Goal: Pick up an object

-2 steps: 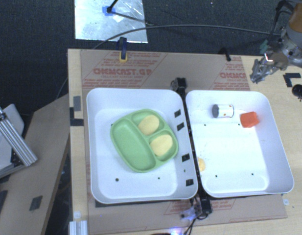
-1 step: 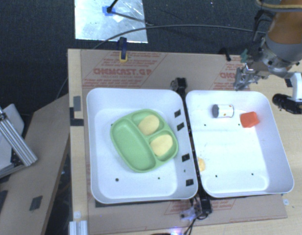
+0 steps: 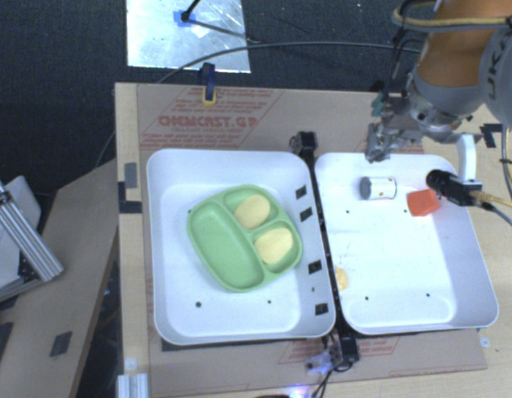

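Hanging over the far rim of the right bin [image 3: 480, 305], the gripper [image 3: 378, 149] sits at the end of the grey arm [image 3: 455, 73], whose orange band [image 3: 475, 7] shows at the picture's upper right; whether it is spread or pressed together cannot be told from this angle, and nothing can be seen pinched in it. Just below the gripper, toward the camera, a small white cylinder with a grey end [image 3: 378, 188] lies on its side on the bin floor, apart from the gripper; further to the right of it an orange block [image 3: 422, 202] rests near the bin's right side, just beside a black fitting [image 3: 448, 186] with a cable running off to the right. Nearer the camera the floor of this bin is bare white out to its near and right rims, so the widest open room lies on the near side of the gripper; a small yellow piece [image 3: 342, 279] sits against the left wall, by the divide between the bins. Black clips [image 3: 305, 214] run along that divide, and a black bracket [image 3: 306, 143] stands at its far end, close on the gripper's left. Well to the left, the left bin [image 3: 168, 305] holds a green compartment tray [image 3: 222, 251] set at a slant; two of its smaller compartments each hold a yellow rounded item [image 3: 254, 211], the other being the nearer yellow item [image 3: 275, 244], while its long compartment has only green floor showing. White floor rings the tray on all sides.
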Controlling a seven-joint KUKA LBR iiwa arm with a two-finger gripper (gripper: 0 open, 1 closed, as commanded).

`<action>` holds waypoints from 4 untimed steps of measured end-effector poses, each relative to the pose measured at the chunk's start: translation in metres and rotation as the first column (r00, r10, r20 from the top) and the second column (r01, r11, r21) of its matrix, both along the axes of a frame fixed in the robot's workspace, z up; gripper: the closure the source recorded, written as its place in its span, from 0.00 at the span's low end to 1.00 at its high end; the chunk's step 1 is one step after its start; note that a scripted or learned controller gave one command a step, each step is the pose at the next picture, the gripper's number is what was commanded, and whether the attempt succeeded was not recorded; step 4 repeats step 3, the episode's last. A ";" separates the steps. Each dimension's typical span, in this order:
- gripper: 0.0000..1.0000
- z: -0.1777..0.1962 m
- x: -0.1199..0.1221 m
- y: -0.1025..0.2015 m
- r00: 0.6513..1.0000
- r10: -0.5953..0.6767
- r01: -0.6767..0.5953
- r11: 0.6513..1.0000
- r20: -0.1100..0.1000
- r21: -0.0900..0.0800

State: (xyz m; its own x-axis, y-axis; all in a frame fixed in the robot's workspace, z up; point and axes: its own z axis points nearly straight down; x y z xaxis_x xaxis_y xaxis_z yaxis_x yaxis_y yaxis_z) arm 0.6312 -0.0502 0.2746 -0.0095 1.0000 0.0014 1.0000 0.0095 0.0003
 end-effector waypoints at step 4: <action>1.00 -0.027 -0.022 0.143 1.000 0.000 0.000 1.000 -0.001 0.000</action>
